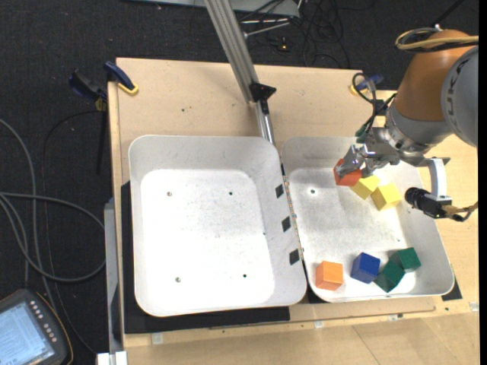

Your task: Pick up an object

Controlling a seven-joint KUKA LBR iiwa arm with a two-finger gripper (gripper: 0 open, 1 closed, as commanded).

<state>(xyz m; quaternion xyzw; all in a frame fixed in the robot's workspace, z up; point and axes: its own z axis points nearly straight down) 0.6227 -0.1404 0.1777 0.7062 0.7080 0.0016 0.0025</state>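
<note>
Right bin (426, 226), claw (351, 166) on red-orange block (348, 177)

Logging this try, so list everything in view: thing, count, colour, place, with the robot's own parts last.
Bins: two, white, side by side on the bench.
Red block: one, right bin, upper part, at the gripper's tip.
Yellow blocks: two, right bin, just below and right of the red block.
Orange block: one, right bin, near edge.
Blue block: one, right of the orange block.
Green blocks: two, right of the blue block.
Clamps: blue and yellow, at the bench's far corners.
Metal pole: one, grey, slanting to the bins' far edge.
Arm: grey and orange, over the right bin.
Gripper: one, against the red block.
</note>
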